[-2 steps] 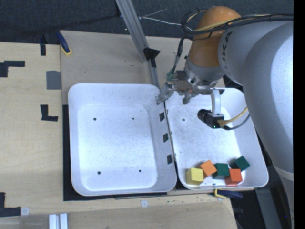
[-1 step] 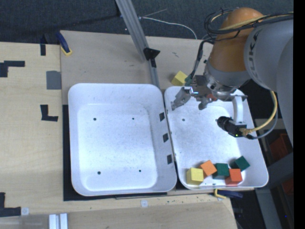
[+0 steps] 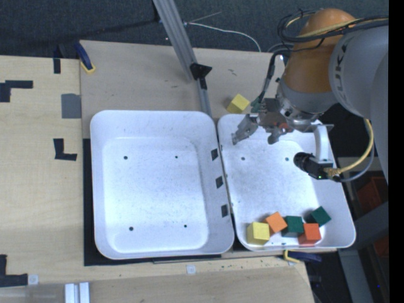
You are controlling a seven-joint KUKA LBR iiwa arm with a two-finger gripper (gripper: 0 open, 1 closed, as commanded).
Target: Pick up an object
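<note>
My gripper (image 3: 257, 131) hangs open and empty at the right bin's (image 3: 265, 169) far end; the blocks (image 3: 287, 226) cluster well apart along its near edge.

Pale wooden bench (image 3: 145, 81), two white bins (image 3: 101, 169) side by side, yellow block (image 3: 239, 103)

Single fixed overhead view, slanting down on both bins (image 3: 101, 188).

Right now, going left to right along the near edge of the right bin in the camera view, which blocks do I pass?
Yellow block → orange block → dark green block → red-orange block, all lying in the right bin. A second green block, above the red-orange one, overlaps it in order, so I leave it out.
</note>
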